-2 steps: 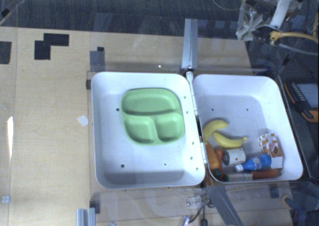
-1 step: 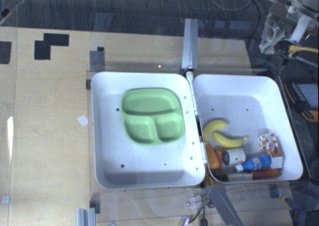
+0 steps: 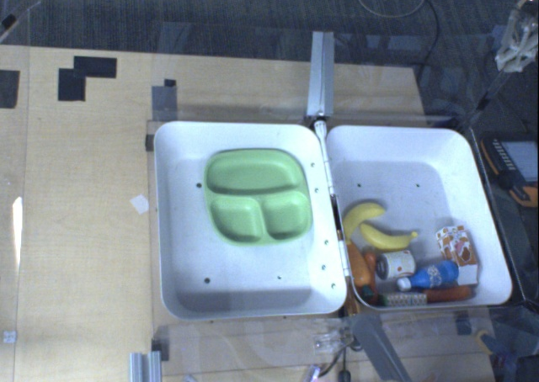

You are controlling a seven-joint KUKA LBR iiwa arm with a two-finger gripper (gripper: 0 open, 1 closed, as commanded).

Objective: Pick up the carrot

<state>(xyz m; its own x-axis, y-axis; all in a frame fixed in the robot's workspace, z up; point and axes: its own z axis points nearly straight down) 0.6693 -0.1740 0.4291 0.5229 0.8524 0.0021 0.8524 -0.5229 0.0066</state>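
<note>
Wide wooden surface (image 3: 84, 204) first, and on it two white bins side by side. The left bin (image 3: 181, 288) carries a green divided tray (image 3: 257, 195), and the right bin (image 3: 404, 157) has all its clutter bunched at the near end. Up in the far right corner, a pale blurred shape that I take for the end effector (image 3: 514, 39) hangs well outside the bins. It is too smeared and cut by the edge to call it open or closed. Down to the small stuff now. A banana (image 3: 377, 227) curves across the middle, with a printed snack pack (image 3: 456, 246) off to its right. A blue bottle (image 3: 431, 275) lies on its side beside a small can (image 3: 394, 266). The carrot (image 3: 362, 266), as I read it, is the orange piece pressed against the dividing wall in the near-left corner. Its long axis seems to run along that wall. From the end effector, that is a long diagonal towards the camera and leftward. The can touches or nearly touches it and hides its flank. A reddish stick (image 3: 446, 294) along the near wall is hard to identify.
</note>
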